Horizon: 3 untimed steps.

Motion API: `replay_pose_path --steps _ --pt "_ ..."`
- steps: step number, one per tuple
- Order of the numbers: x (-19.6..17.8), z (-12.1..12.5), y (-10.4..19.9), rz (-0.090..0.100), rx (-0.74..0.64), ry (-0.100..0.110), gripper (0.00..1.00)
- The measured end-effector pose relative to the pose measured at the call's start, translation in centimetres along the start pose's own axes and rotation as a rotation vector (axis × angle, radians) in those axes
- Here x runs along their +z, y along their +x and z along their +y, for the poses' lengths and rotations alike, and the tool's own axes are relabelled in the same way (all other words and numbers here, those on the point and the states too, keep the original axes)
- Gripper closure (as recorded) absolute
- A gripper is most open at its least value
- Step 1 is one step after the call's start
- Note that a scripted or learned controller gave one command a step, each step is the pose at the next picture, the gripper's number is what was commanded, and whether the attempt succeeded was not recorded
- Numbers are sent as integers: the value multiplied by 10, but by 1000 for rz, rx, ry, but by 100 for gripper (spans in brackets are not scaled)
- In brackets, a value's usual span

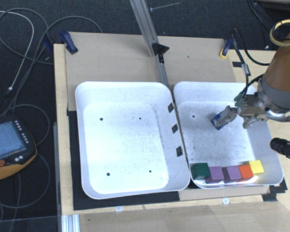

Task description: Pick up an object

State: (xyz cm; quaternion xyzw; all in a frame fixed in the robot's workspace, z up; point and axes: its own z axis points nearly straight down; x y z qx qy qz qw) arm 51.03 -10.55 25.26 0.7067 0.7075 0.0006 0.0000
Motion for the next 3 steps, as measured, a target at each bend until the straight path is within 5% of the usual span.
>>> replay_pose_path --steps 1,2,3 --pt "19 55 -68 -5 4 -2 0" --pt "157 73 -49 3 -1 10 0" --pt "152 125 -61 -3 -2 -4 0"
